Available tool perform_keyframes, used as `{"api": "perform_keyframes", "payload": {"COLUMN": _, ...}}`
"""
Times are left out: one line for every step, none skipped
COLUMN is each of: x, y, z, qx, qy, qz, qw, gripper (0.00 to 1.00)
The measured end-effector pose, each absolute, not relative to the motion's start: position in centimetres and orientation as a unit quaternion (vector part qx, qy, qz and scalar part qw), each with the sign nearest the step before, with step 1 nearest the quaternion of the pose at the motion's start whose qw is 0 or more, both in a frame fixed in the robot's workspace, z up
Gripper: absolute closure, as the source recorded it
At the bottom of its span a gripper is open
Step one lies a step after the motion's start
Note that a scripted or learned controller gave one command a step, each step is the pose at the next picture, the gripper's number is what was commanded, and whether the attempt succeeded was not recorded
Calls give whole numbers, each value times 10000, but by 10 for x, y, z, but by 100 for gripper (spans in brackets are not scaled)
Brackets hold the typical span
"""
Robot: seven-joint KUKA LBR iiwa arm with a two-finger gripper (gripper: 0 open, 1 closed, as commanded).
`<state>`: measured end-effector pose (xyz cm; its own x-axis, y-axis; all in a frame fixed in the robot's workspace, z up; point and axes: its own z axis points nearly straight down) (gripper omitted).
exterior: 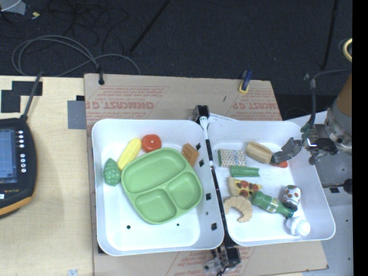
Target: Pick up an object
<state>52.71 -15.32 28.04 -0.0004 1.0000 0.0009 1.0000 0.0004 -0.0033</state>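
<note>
Your claw (286,152) is low over the right bin (322,211), up at its far right side, right on a small red thing (280,163). Can't tell if it's open or closed. The bread roll (259,152) sits just left of it, green bottle (270,203) nearer.

A small red object (280,163) lies low in the right bin (322,211), near that bin's far right corner and just beside a tan bread roll (259,152). Much of it is hidden, so its shape cannot be told.
</note>
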Motion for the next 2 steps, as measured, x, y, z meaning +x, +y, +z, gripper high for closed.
{"api": "perform_keyframes", "payload": {"x": 479, "y": -105, "z": 211, "qx": -7064, "qy": -7078, "qz": 30, "qw": 71, "gripper": 0}}
{"api": "perform_keyframes", "payload": {"x": 476, "y": -80, "z": 126, "qx": -7077, "qy": -7065, "qz": 33, "qw": 64, "gripper": 0}}
